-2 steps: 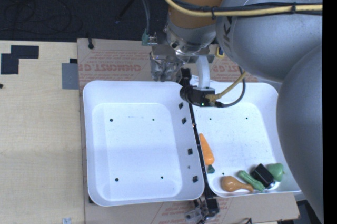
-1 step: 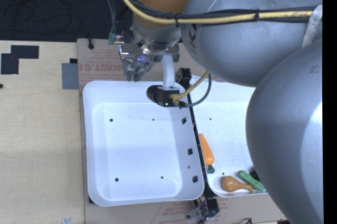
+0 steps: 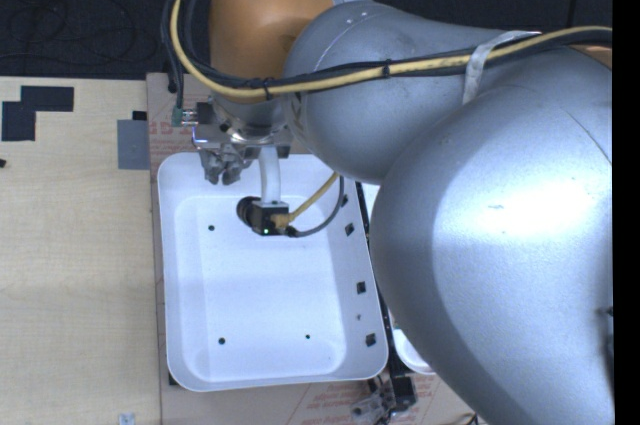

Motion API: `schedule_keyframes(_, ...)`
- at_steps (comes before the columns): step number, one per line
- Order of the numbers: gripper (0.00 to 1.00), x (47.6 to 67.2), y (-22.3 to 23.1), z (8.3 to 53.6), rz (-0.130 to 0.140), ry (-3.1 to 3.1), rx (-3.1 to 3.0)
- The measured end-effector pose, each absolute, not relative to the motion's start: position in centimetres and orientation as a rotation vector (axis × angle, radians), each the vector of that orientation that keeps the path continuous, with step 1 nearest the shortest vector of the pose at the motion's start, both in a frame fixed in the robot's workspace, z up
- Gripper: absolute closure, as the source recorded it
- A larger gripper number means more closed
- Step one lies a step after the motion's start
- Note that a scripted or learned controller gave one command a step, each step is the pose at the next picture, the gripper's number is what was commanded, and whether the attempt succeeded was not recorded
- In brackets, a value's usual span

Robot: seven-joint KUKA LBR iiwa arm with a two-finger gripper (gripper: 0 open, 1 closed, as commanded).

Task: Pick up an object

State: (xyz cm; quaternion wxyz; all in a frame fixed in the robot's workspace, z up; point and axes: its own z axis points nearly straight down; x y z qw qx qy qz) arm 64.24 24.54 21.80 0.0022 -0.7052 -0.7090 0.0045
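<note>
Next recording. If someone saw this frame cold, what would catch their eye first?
The huge grey arm dominates, reaching in from the right and covering most of that side, with its orange band bulging at top centre. Below the band, the gripper hangs over the far edge of the left white bin, whose pale floor bears a few small dark dots.

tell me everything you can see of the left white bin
The left white bin is shallow and rectangular with rounded corners, and looks like glossy moulded plastic. Its flat floor carries a few small dark dots. It sits level on the bench. The claw hangs over its far left corner; the grey arm hides its far right corner.
</note>
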Motion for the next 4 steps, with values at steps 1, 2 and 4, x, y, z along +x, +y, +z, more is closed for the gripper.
schedule_keyframes(1, 1.0, 64.2, 24.4, 20.9, 0.009, -2.224, -2.216)
schedule_keyframes(2, 1.0, 62.0, 24.2, 23.4, 0.006, -2.222, -2.217)
schedule_keyframes(4, 1.0, 62.8, 24.4, 39.8, 0.006, -2.222, -2.22)
